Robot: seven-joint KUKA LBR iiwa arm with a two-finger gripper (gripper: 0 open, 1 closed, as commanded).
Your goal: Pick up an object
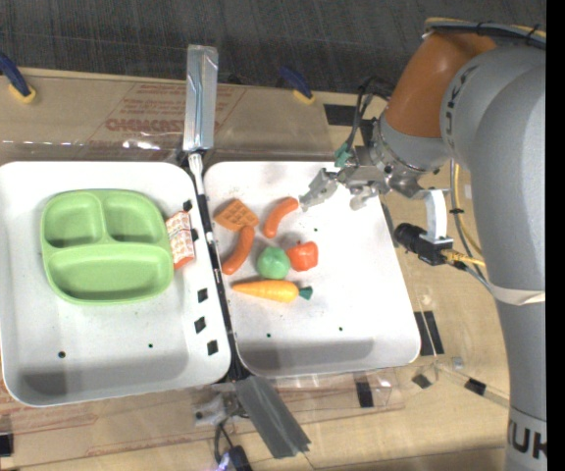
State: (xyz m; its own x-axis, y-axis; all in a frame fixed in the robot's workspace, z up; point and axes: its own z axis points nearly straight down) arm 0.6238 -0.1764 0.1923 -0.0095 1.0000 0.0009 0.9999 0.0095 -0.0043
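Observation:
The right bin point(361, 312) holds a cluster of toy food: an orange waffle square point(235, 213), a red-orange sausage point(281, 214), a second sausage point(238, 250), a green ball point(274, 261), a red tomato-like piece point(303, 255) and a carrot point(266, 289). My gripper point(334, 197) hangs over the bin's back right part, just right of the upper sausage. Its fingers point(314, 192) are spread open with nothing between them.
The left bin point(27, 361) holds a green divided plate point(106, 243), and a small red and white packet point(179, 239) lies by its right wall. A metal divider point(200, 96) stands between the bins at the back.

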